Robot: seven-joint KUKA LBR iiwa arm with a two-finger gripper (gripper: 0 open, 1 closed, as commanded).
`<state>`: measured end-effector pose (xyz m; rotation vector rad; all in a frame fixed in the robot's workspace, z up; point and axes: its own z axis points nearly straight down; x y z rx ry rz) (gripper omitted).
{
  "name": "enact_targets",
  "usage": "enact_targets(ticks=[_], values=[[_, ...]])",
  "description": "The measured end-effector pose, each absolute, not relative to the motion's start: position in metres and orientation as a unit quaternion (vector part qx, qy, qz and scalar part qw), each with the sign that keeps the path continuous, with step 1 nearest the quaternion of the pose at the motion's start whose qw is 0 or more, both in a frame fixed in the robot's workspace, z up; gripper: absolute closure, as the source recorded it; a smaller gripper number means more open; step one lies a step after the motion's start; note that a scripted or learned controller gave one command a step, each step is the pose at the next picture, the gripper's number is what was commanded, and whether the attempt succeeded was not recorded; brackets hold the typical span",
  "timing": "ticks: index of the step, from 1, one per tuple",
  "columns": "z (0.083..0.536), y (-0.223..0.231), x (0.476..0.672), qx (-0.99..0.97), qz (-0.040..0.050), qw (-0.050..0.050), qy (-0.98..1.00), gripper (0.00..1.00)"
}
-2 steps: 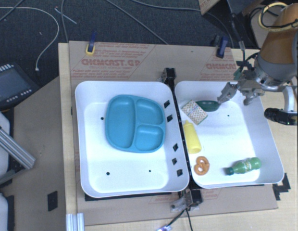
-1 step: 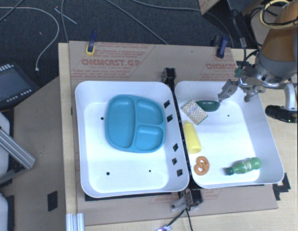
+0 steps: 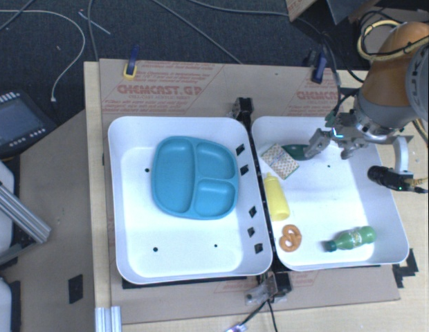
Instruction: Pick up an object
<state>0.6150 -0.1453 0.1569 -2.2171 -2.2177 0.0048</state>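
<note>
My gripper (image 3: 332,147) hangs over the back of the right bin (image 3: 380,213), open, with nothing between its fingers (image 3: 316,144). Just left of it lies a small dark green object (image 3: 295,151), partly under a checkered packet (image 3: 279,162). A yellow bottle (image 3: 276,196) lies along the bin's left wall. In front of it sits an orange pretzel-shaped piece (image 3: 290,238). A green bottle (image 3: 349,239) lies on its side near the front right.
The left bin (image 3: 131,206) holds a blue divided plate (image 3: 195,177). A black divider with clips (image 3: 250,185) runs between the bins. The arm's orange band (image 3: 391,68) rises at the upper right, and cables trail behind the bench.
</note>
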Motion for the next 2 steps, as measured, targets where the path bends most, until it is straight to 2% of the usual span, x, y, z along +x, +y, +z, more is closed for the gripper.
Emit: enact_targets(ticks=[2], values=[[0.089,-0.147,0.619,-0.707,-0.0013,0.001,-0.707,0.0]])
